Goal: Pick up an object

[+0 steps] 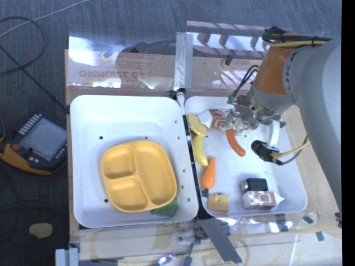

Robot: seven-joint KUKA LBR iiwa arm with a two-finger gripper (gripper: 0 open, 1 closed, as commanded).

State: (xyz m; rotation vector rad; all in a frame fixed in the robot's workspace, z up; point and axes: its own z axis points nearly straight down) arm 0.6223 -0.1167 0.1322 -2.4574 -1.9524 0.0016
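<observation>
pincer (239, 122) state: cannot tell | orange sausage (235, 142) just below pincer, right bin (294, 195)

Grey arm (319, 87), orange wrist band (272, 71), black cables.

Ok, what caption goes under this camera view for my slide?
Gripper hovers over the right bin of toy food; yellow tray sits in the left bin.

arm (310, 65): enters from right | wrist: bent down | gripper (239, 122): low
</observation>
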